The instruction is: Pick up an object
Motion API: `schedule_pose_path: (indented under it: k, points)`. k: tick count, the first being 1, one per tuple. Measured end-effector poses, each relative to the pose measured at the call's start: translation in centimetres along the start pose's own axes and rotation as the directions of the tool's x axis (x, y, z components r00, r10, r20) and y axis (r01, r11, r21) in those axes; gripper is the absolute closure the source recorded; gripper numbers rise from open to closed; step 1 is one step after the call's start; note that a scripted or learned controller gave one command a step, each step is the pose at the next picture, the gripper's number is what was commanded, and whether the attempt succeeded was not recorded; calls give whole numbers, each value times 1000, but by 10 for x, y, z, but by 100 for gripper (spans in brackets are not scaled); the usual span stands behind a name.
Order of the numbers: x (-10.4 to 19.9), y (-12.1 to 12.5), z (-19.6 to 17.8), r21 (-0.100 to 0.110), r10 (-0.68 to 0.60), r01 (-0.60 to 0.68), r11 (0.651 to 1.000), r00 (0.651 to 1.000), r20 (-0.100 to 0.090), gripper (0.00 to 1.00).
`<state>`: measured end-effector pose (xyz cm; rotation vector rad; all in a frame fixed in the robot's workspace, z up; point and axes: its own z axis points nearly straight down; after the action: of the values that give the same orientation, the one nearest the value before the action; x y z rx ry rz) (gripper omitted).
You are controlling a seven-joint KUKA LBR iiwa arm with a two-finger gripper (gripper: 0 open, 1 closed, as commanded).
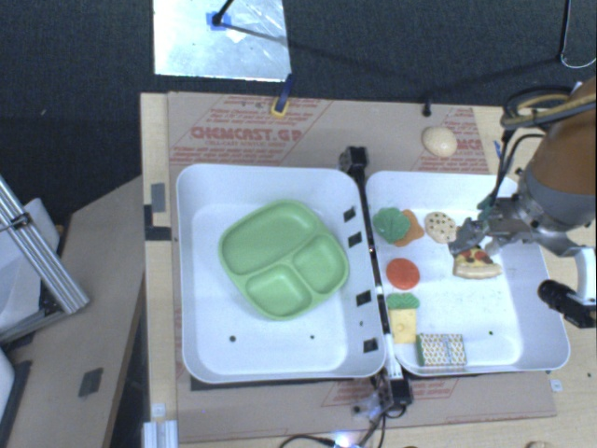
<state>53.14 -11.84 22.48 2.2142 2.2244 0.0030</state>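
Two white bins sit side by side on the surface (pixel 233 119). The left bin (pixel 201 278) carries a green divided plate (pixel 283 258); the right bin (pixel 522 315) holds a scatter of toy food. The arm (pixel 564 171) reaches in from the right, and its gripper (pixel 471 239) hangs low over the upper part of the right bin, just above a pizza slice (pixel 477 267) and close beside a cookie (pixel 438 226).

From where I stand the fingers are a dark tangle against the white, and I cannot tell whether they are spread or pressed together, nor whether anything is between them. The slice looks to be lying on the bin floor, touching or nearly touching the tool.

Other pieces lie nearby: a green leafy piece with orange under it (pixel 395 225) near the divider, a red round slice (pixel 403 273) below that, a yellow block with a green top (pixel 403 319), and a patterned box (pixel 440 349) at the near edge. A pale round object (pixel 439 140) rests outside the bins on the surface.

My guess is the reach-and-grasp step is in hand, with the slice the likely target. Next it would need a firm close on the flat slice, then a straight lift clear of the cookie.
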Motion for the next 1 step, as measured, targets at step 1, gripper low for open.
schedule_pose_path:
  k: [1]
  points:
    - [52,27,2,-1,-6,6,1000,1000,-2,100]
